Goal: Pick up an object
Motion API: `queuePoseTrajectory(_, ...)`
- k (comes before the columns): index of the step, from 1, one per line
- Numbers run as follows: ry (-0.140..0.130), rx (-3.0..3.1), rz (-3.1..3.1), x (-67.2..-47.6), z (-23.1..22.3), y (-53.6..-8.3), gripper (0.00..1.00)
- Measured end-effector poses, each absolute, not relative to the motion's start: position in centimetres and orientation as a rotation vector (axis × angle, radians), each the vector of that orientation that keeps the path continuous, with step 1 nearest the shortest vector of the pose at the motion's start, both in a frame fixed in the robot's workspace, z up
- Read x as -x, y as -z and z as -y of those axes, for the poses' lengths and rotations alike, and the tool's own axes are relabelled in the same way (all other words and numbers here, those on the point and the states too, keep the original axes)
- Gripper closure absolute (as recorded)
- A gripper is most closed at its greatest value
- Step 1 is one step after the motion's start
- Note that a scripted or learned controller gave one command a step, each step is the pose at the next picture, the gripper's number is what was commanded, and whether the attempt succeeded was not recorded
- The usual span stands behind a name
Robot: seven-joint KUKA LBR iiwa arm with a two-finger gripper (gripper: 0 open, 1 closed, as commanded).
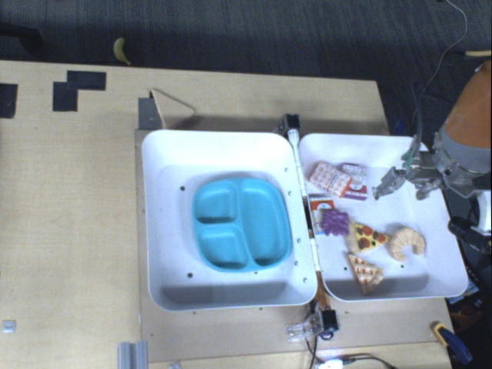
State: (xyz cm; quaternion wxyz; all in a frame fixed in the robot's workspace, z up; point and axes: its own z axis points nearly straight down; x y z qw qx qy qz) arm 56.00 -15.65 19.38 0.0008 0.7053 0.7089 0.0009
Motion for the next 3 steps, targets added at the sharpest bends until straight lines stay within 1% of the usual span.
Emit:
queuePoseTrajectory(1,-0.006,-2.215,-2.219,-53.6,18.3,-8.7,0.00)
queuePoseTrajectory(2,-0.011,-2.210,-2.216,-53.8,18.3,-9.9,1.00)
queuePoseTrajectory(3,-0.009,-2.211,-2.217,-49.6,19.6,-8.8,1.00)
